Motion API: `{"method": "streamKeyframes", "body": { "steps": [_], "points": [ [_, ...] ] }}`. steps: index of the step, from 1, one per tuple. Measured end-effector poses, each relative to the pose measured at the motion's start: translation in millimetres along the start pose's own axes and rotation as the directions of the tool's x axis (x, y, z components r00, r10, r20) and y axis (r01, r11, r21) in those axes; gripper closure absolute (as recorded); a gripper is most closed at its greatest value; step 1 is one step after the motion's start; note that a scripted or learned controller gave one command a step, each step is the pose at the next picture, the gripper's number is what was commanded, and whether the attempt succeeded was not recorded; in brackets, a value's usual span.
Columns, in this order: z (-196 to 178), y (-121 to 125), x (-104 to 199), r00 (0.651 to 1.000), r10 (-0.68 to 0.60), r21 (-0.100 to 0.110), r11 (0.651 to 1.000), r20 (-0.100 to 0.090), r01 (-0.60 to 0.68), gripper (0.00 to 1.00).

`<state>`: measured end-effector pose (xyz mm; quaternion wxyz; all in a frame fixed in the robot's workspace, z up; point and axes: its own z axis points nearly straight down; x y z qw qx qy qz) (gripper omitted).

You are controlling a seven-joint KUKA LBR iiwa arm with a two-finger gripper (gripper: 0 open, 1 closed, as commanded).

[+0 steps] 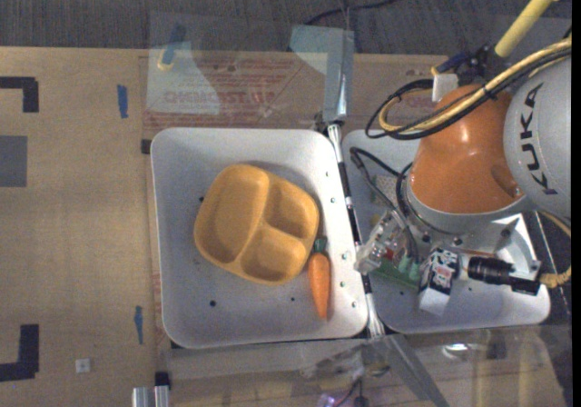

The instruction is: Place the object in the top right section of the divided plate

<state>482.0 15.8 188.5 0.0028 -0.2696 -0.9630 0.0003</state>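
Observation:
A yellow-orange divided plate [256,222] with three sections lies tilted in the left white bin [182,305]. An orange toy carrot [320,284] with a small green top lies on the bin floor just right of the plate's lower right rim, touching or nearly touching it. The arm's orange band and grey wrist hang over the right bin [490,310]. My gripper [392,253] sits below the wrist near the divider between the bins, up and right of the carrot. The wrist hardware hides its tips.
A clear plastic sheet [245,78] lies on the wooden bench behind the left bin. Yellow and black cables loop over the arm at the upper right. Blue tape marks and black corner marks dot the bench on the left.

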Motion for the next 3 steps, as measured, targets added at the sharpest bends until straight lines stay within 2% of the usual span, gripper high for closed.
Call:
{"method": "streamKeyframes", "body": {
  "steps": [1,2,3],
  "points": [
    [-56.0,25.9,-34.9,0.997,-0.075,-0.002,0.997,0.006,0.075,1.00],
    [2.1,12.7,9.4,0.866,-0.500,0.000,0.866,0.003,0.500,1.00],
    [-82.1,57.6,35.5,0.616,-0.788,0.001,0.616,0.008,0.788,1.00]
  ]
}}
